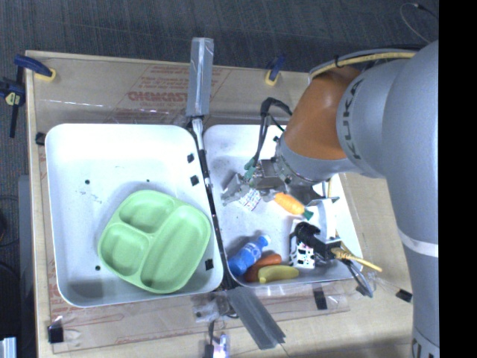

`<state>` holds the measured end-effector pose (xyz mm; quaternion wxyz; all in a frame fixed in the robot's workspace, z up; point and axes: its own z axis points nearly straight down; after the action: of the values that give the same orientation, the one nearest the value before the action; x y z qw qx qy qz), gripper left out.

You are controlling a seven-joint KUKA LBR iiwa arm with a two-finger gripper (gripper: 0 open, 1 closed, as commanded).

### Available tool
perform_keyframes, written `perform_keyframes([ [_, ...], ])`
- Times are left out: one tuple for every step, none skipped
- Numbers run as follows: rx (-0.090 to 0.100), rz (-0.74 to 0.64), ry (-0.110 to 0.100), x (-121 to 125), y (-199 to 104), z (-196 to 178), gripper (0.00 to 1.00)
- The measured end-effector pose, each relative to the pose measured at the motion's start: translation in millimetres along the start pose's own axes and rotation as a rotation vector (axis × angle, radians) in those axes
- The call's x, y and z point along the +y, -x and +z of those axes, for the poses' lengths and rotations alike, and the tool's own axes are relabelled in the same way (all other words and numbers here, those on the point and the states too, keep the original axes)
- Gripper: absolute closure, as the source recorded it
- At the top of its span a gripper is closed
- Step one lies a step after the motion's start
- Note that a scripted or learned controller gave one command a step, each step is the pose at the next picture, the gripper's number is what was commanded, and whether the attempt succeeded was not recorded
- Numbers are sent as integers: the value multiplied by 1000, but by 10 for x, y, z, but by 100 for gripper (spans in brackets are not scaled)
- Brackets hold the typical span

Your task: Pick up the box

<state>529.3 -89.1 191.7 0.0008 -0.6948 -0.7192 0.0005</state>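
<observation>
My gripper is low in the right bin, near its left wall, with the grey and orange arm reaching in from the right. A small white box with red print lies on the bin floor right under and against the gripper tip. The gripper partly covers it, and I cannot tell if it is gripped.
An orange carrot-like piece lies just right of the box. A blue bottle, a red item, a yellow banana, a black-and-white object and a brush crowd the front. A green divided plate sits in the left bin.
</observation>
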Motion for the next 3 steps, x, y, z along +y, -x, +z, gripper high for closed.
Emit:
perform_keyframes([
  [-5,8,11,289,297,946,0],
  [-6,7,11,293,307,840,100],
  [-6,6,11,292,306,841,0],
])
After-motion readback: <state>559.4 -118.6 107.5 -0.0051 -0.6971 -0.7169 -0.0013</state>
